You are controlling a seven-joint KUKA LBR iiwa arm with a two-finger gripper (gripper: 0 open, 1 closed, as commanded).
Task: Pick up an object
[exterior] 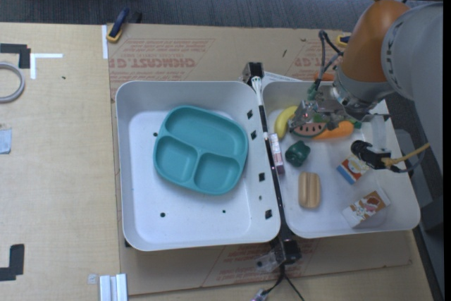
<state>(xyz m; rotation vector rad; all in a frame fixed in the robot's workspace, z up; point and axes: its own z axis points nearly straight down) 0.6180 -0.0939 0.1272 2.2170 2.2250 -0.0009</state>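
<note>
The right bin [394, 222] holds several toy foods. A yellow banana [284, 120] lies at its far left, with a watermelon slice [311, 129] and an orange carrot [340, 130] beside it. Nearer the front are a green pepper [297, 153], a tan bread roll [309, 190] and two small cartons [350, 169] [366, 208]. My gripper [314, 111] reaches in from the right and hangs low, right over the watermelon slice, between the banana and the carrot. Nothing shows as lifted off the bin floor.
The left bin [134, 208] holds a teal divided plate [201, 149]. A small pink packet [276, 150] lies along the divider between the bins. The grey arm with its orange band [377, 32] covers the right bin's far right corner.
</note>
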